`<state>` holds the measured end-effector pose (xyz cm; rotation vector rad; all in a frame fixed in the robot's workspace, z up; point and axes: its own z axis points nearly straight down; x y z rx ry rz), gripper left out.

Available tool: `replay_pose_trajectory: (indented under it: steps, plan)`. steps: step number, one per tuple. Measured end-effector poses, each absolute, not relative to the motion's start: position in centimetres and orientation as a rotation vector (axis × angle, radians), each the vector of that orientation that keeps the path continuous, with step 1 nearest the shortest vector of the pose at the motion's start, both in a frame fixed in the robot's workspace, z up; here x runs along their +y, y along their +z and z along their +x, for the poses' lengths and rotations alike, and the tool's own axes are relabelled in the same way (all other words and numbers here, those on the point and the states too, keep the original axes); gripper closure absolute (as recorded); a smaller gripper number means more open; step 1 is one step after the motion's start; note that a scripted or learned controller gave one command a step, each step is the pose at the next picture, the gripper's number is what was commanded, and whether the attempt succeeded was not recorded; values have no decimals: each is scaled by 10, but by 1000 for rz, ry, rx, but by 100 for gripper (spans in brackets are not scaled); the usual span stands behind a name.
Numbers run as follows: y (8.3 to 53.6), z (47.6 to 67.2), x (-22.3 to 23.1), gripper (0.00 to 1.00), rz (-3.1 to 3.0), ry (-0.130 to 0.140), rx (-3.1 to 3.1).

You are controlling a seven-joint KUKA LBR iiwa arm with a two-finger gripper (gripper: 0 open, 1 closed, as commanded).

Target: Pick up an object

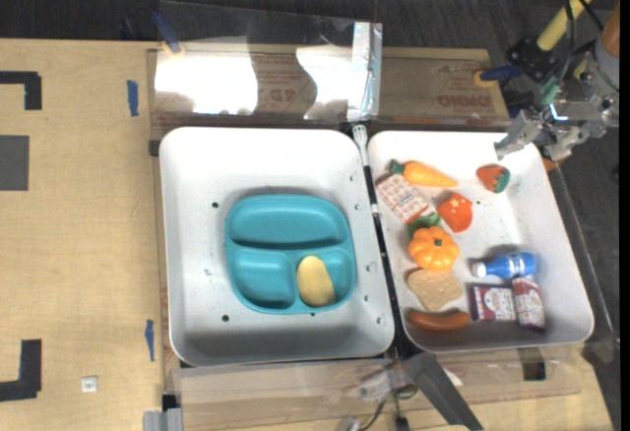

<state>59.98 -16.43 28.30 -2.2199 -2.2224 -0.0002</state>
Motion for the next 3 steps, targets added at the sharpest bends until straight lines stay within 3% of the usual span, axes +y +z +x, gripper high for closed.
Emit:
replay_pose_trajectory:
  steps: [1, 2, 3]
  plan:
    - [158, 582, -135, 0, -2152, 6, -2280]
    - [88, 618, -146, 0, -2084, -7, -2360]
    - [99, 619, -147, 100, -2089, -9, -2361]
